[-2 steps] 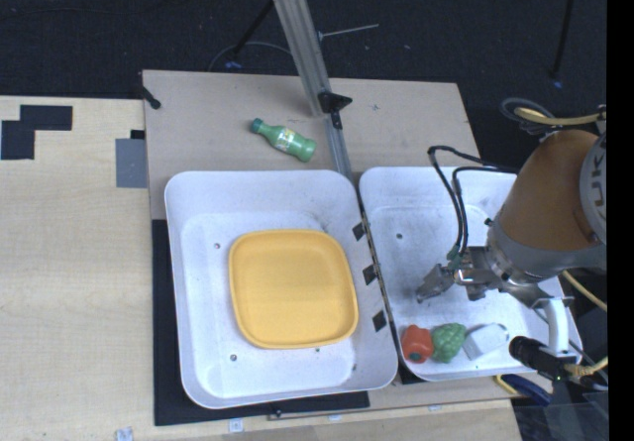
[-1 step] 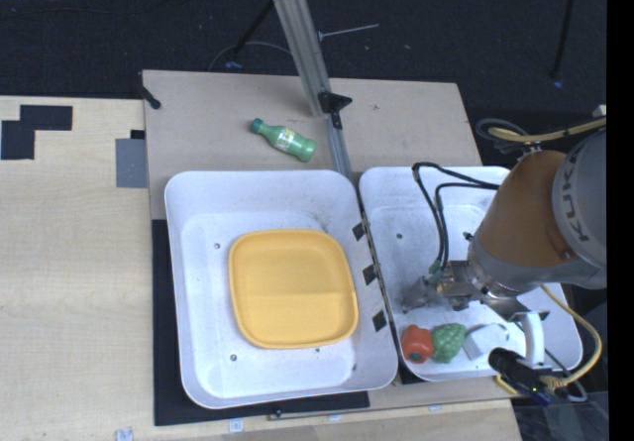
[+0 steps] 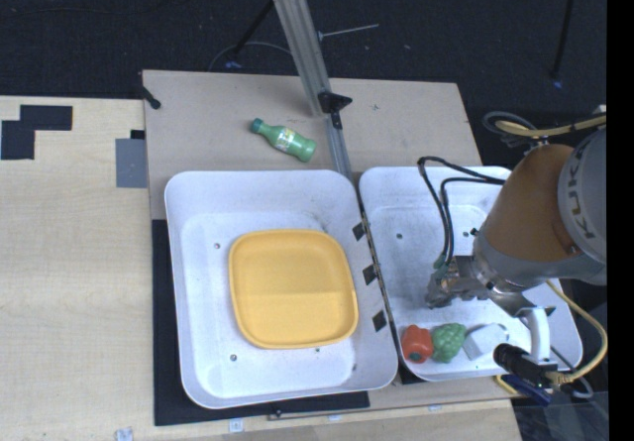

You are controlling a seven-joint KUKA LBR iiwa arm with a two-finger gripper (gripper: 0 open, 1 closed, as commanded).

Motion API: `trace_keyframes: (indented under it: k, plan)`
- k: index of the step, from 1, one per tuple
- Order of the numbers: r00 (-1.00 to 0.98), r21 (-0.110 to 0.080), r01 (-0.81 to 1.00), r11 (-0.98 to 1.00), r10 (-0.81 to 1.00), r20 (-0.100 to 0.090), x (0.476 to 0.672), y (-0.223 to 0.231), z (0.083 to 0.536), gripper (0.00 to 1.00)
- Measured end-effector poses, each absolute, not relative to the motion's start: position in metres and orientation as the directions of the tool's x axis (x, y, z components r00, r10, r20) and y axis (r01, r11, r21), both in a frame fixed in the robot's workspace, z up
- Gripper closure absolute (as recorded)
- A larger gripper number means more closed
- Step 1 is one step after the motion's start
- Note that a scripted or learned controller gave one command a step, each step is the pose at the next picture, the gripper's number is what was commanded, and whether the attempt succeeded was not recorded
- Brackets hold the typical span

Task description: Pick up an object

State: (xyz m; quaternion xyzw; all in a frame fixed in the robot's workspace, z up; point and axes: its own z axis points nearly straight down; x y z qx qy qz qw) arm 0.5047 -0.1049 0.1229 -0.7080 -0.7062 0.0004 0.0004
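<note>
**A:** Bench first, L to R. What's where?

**B:** Left bin (image 3: 188,231) holds a yellow plate (image 3: 293,287), lying flat, approx centred. Behind the bins, on the board, a green bottle (image 3: 283,139) lies on its side, well apart from the arm. An aluminium post (image 3: 307,33) slants up from between the bins.

**A:** And the right bin (image 3: 396,201)?

**B:** Near its front edge: a red object (image 3: 417,343) touching a green knobbly one (image 3: 449,340), w/ a pale grey piece (image 3: 485,338) just beside them. All three rest on the bin floor.

**A:** Gripper?

**B:** Gripper (image 3: 444,287) is low over the right bin's middle, just behind the red/green pair. Can't tell its state; wrist and cables crowd it.

**A:** So progress?

**B:** Early, imo. Nothing visibly lifted, every candidate on the floor or the board. Closing on sth and raising it is all left to do.

**A:** Anything unclear?

**B:** Arm body covers the bin's right side, so whatever's under it is hidden. Red and green items too small to ID.
</note>
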Motion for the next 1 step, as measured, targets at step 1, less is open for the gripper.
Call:
trace_keyframes:
  k: [1]
  plan:
    - [0.001,0.004,1.0,-0.001,1.0,0.0,0.4961,-0.1035,0.1721,1.0]
